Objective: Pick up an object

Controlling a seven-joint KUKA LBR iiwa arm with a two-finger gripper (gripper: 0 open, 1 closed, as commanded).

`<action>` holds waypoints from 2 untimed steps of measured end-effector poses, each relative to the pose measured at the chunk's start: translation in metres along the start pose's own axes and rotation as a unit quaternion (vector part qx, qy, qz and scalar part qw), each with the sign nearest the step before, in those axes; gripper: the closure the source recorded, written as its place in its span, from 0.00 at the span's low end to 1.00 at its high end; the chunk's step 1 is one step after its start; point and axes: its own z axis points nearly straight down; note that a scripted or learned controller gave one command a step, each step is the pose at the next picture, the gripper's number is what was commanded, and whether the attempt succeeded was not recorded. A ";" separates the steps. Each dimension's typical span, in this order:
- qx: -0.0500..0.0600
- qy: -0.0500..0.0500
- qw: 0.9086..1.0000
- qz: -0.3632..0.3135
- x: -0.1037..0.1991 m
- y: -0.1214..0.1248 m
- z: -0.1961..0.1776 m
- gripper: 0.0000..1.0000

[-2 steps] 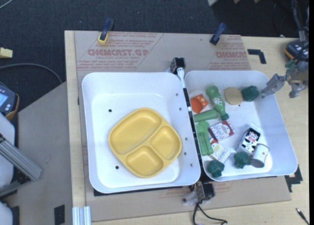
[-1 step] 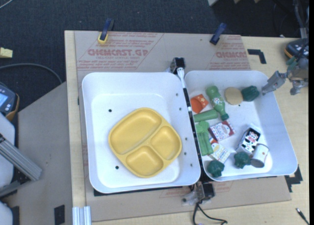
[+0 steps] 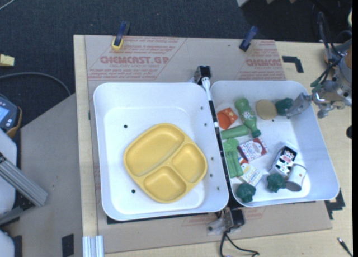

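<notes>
Grey gripper (image 3: 297, 106) hangs over the right bin's (image 3: 327, 155) far corner, touching a dark green toy (image 3: 283, 104); whether it grips is unclear. Red "CHEMCAST GP" lettering (image 3: 134, 60) runs across the board (image 3: 168, 54). Yellow divided plate (image 3: 165, 162) sits in the left bin (image 3: 106, 138)

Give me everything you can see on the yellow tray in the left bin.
The yellow tray is a rounded plate with three compartments, one long and two smaller, split by raised ridges. It looks like smooth matte plastic. It lies flat and right side up, turned at an angle, on the floor of the left bin, toward the near right. Its compartments hold nothing.
</notes>
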 end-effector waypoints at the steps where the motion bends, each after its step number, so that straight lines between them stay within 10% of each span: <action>1: 0.000 0.000 1.000 -0.001 0.005 0.008 0.048 0.00; 2: 0.000 0.000 1.000 0.000 0.002 0.011 0.092 0.00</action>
